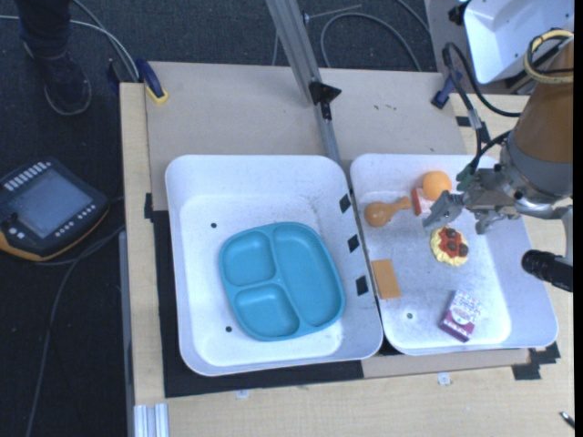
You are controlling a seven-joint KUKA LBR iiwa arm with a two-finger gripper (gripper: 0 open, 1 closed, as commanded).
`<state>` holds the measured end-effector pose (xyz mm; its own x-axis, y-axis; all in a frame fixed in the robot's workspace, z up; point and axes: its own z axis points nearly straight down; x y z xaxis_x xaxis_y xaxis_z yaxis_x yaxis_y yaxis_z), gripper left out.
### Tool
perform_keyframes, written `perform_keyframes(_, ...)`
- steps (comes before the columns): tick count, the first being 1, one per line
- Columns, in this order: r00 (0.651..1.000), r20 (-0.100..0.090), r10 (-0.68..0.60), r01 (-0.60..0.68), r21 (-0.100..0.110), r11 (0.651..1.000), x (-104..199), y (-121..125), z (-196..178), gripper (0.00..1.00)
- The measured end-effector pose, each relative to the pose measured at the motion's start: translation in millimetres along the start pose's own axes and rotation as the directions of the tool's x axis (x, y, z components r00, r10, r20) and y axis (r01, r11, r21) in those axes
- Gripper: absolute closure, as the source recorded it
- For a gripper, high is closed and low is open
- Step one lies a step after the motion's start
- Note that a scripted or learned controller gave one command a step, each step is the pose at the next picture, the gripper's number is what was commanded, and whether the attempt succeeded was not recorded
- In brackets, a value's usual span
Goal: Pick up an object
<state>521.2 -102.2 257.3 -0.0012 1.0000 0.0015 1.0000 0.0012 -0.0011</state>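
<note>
Spread apart and holding nothing, the jaws of the gripper [465,215] hang over the right bin [401,330], with dark fingers [441,213] splayed to either side just above the small toy pizza [450,246]; nothing sits between them. Places below are given from that pizza, a round yellow disc with red and dark toppings, lying on the right bin's floor.

Nearest the camera, toward the bin's front edge and a little right of the pizza, lies a small purple and pink packet [462,316], tilted; left of the pizza and slightly nearer the front, beside the bin's left wall, lies a flat orange-tan rectangular block [385,279].

Beyond the pizza, up and to the left, rests a tan wooden piece shaped like a spoon or pear [385,211]; farther still, close to the gripper's fingers, sits an orange ball [436,183] with a small red piece [417,202] touching its left side.

Well to the left of the pizza, the left bin [196,189] holds a teal divided plate [280,279] with three compartments; between the two bins a grey metal rail [314,80] runs toward the bench's far edge.

Rising to the right of the pizza is the arm [547,130], its orange band above the grey wrist.
</note>
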Motion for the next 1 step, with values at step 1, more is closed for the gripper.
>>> perform_keyframes(1, 1.0, -0.001, 0.002, -0.002, 0.004, 1.0, 2.1, 3.5, 42.7, 0.0)
